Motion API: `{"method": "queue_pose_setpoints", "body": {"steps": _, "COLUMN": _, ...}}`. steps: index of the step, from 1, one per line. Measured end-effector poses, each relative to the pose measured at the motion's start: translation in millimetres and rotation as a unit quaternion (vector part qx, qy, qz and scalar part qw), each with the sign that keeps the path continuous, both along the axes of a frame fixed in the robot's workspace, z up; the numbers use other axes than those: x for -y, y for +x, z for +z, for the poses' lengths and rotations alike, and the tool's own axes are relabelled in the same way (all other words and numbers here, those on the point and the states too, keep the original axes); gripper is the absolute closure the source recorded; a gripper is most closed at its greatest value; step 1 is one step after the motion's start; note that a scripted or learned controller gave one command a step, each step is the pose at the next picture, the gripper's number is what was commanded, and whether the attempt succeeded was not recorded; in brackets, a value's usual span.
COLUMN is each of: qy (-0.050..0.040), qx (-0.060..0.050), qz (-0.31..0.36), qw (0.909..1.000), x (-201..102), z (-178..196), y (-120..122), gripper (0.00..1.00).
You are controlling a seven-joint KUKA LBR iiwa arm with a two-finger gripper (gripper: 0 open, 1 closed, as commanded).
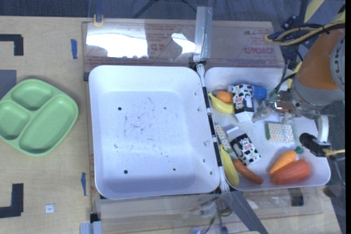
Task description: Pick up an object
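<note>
Camera view: right bin [323, 175] as landmark.
Bench: pale wood around it; green divided plate [37, 116] far left.
Gripper [270, 108]: above it, finger state unreadable.
Carrot [283, 161]: inside, near front.

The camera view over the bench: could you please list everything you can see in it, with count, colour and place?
bins: 2, white, side by side on the bench.
divided plate: 1, light green, on the bench left of the bins.
bananas: 2, yellow, along the right bin's left side, one high and one low.
cow-patterned items: 2, black and white, right bin, one upper middle, one lower middle.
carrot: 1, orange, right bin's lower right.
red vegetable: 1, red-orange, just below the carrot.
sausage-like item: 1, reddish brown, bottom of the right bin.
patterned card: 1, pale with a green edge, right bin's middle.
arm: 1, grey with an orange band, over the right bin.
claw: 1, dark metal, low over the right bin's upper middle.
</note>
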State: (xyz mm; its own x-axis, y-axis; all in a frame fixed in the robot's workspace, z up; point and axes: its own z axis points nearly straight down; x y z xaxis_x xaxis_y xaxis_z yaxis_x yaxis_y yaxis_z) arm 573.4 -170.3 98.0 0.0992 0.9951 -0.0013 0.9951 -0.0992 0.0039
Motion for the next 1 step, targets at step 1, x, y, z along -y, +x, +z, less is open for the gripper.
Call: {"method": "queue_pose_setpoints", "body": {"steps": 1, "qy": 0.0024, "qx": -0.001, "qz": -0.211, "qw": 0.9775, "x": -48.0, "z": -11.5, "y": -17.1, "gripper": 0.00}}
